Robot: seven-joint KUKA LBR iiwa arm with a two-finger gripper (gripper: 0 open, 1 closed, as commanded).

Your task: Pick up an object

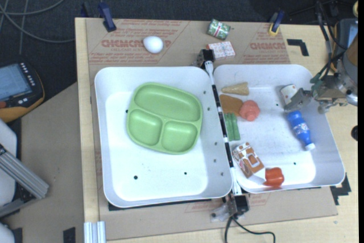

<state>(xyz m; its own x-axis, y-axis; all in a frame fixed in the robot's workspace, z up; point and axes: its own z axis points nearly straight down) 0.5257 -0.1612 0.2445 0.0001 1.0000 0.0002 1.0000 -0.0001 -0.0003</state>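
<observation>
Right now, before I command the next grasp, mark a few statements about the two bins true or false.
1. The green divided plate lies in the left bin. True.
2. The blue bottle is in the left bin. False: it lies in the right bin.
3. A white egg rests on the cardboard outside the bins. True.
4. The gripper hovers over the green plate. False: it is at the right bin's upper right.

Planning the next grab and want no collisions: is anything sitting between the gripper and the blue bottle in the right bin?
Nothing visible does. The gripper is at the right bin's upper right, and the blue bottle lies just below it on bare bin floor. The pink ball is off to the left, clear of that path.
</observation>
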